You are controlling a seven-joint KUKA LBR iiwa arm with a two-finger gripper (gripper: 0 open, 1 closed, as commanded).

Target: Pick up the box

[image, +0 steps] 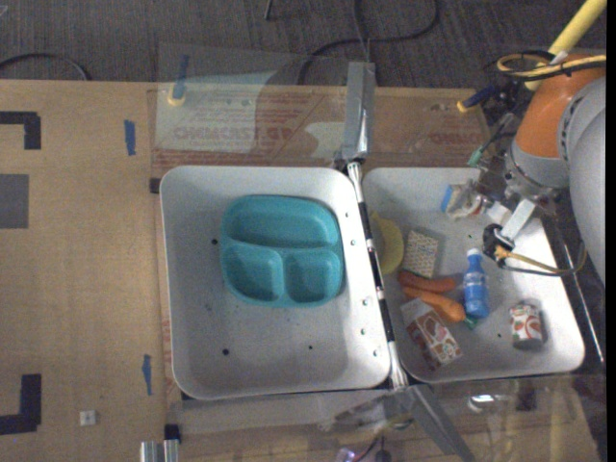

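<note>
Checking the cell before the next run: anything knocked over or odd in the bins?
Mostly fine. The box lies flat and skewed near the right bin's front edge, beside two carrots. The teal tray sits level in the left bin.

Matt teal plastic tray (281, 250), smooth white plastic bins (192, 287), printed cardboard box (431, 332).

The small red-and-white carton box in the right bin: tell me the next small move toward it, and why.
Probably shift the gripper toward the near edge of the right white bin until it is over the small red-and-white carton box. It now sits near the bin's far side, apart from the box, with two orange carrots and a blue bottle lying in between.
</note>
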